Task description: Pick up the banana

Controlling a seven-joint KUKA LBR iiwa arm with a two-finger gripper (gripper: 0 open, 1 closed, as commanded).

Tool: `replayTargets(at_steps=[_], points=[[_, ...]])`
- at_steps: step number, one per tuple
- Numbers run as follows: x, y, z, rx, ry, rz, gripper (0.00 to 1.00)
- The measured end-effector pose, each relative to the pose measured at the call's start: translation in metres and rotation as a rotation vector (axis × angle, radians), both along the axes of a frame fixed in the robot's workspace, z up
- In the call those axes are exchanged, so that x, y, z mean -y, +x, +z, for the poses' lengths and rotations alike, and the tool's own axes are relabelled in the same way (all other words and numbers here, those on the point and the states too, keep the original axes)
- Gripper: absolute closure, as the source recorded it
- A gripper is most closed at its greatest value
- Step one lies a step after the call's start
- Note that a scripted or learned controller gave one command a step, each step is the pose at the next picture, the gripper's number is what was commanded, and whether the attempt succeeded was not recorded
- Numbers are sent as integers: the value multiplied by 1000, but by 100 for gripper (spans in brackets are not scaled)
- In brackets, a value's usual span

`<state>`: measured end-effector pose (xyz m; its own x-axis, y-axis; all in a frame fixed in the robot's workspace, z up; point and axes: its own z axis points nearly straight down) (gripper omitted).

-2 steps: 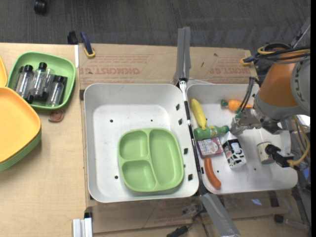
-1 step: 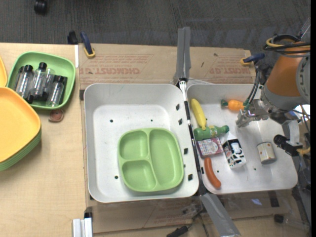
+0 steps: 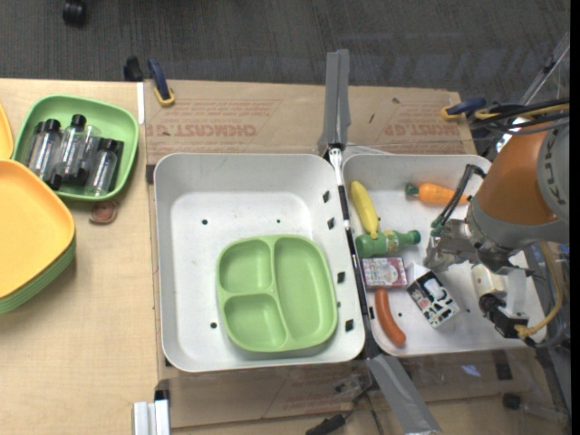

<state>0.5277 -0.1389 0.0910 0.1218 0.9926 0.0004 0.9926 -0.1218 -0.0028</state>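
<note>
- Cardboard is covering the bench under two white bins, and dark carpet is showing behind it.
- I am watching the right bin, where the banana is lying near the left wall, in the upper part, with its length running along the divider.
- Just below the banana, a green bottle is lying across, then a small pink packet and a red sausage-shaped toy. An orange carrot is resting near the far wall.
- The gripper is hanging low over the middle of the right bin, beside a black-and-white box, well apart from the banana.
- I cannot tell from this view how the gripper is set; the wrist is hiding it.
- The left bin is holding a green divided plate.
- I am judging that the task is not yet started in earnest: the banana is lying untouched, so the approach, the grasp and the lift are all remaining.
</note>
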Motion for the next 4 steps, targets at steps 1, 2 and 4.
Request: replayTargets(at_steps=[1,2,4], points=[[13,25,0,2,-1,51,100],[13,69,15,2,-2,96,100],[-112,122,100,2,-2,118,100]])
